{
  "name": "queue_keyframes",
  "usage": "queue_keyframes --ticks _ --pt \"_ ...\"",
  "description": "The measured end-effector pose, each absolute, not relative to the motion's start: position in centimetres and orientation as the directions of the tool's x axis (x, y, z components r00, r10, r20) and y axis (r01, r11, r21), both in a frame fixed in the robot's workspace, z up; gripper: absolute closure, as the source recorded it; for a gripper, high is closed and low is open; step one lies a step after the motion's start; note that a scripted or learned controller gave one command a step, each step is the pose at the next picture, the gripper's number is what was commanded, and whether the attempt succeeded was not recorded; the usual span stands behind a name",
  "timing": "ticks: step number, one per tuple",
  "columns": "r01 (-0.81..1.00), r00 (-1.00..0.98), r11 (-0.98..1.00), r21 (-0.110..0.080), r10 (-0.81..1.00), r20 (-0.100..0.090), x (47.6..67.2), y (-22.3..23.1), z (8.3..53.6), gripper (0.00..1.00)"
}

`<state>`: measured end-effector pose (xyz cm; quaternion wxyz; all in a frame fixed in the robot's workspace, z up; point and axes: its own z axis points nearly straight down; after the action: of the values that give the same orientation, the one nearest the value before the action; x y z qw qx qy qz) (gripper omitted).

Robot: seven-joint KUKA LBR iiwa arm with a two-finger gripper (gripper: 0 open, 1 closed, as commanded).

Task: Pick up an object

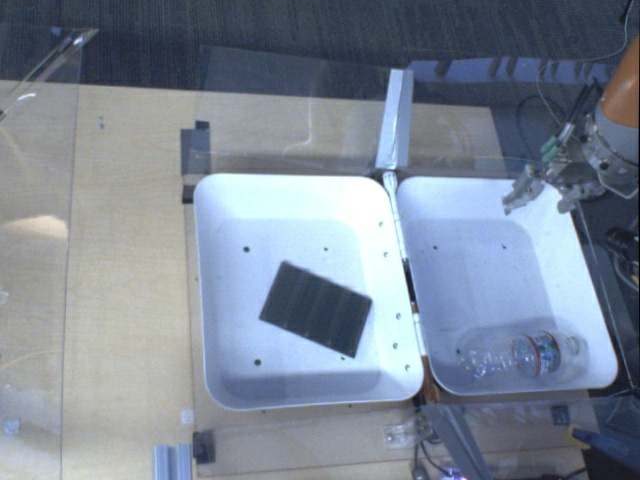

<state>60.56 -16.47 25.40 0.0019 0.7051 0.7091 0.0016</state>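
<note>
We see gripper [545, 190] at 2 o'clock, above far right corner of right bin [470, 203], fingers spread apart, nothing between them. Clear plastic bottle [520, 354] lies on its side at 5 o'clock in right bin. Dark flat pad [316, 308] lies tilted in left bin [225, 268], near centre.

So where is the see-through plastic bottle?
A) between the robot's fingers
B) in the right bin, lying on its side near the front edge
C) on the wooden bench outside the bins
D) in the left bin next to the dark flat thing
B: the clear bottle lies on its side in the right bin, near its front edge, while the dark flat rectangle sits in the left bin.
</note>
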Motion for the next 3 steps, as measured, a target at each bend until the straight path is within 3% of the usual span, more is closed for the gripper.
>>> queue_keyframes --ticks 1,2,3 --pt "0.999 -0.054 0.054 0.004 0.999 -0.001 55.3 -17.5 19.1 0.00" --pt "0.998 -0.057 0.057 0.011 0.998 -0.004 50.5 -20.6 8.9 0.00" --pt "0.980 -0.199 0.199 0.016 0.980 -0.007 49.2 -20.6 9.0 0.00"
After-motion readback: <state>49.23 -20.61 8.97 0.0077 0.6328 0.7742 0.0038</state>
